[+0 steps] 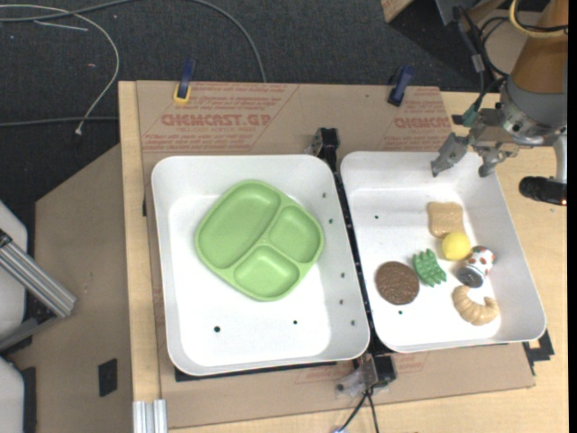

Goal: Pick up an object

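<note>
Room is what you have most of in the right bin [397, 314]: its upper half lies bare, while the objects crowd the lower right. Your gripper [469, 159] hangs over the bin's far right corner, fingers spread apart with nothing between them. Below it sit a tan bread piece [444, 216], a yellow ball [455, 245], a green leafy piece [429, 267], a brown round cookie [397, 282] and a croissant [475, 308], curved, its long axis running across near the front rim. A green divided plate [260, 239] sits tilted in the left bin [180, 332].
</note>
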`<state>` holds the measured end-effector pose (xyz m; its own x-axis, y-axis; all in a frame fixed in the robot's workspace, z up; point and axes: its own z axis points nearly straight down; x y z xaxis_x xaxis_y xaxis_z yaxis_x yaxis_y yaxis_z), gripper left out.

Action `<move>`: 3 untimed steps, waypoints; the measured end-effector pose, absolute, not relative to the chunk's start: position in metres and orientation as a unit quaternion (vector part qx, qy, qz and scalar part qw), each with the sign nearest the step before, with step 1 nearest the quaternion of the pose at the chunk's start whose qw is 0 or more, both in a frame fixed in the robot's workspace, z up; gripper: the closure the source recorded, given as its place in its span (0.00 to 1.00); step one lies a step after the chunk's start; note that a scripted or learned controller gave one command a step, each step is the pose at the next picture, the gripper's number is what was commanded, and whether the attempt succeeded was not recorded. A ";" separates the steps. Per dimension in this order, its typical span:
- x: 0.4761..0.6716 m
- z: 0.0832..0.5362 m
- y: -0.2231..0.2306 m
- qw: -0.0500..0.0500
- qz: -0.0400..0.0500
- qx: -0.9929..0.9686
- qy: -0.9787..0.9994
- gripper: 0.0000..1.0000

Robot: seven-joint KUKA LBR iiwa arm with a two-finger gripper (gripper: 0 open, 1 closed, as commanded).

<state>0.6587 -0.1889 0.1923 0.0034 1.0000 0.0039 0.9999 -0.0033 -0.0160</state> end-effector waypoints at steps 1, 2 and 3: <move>0.662 0.203 -0.188 0.000 0.000 -0.707 -0.707 0.00; 0.661 0.139 -0.188 0.003 0.002 -0.707 -0.707 0.00; 0.660 0.087 -0.187 0.002 0.001 -0.707 -0.708 0.00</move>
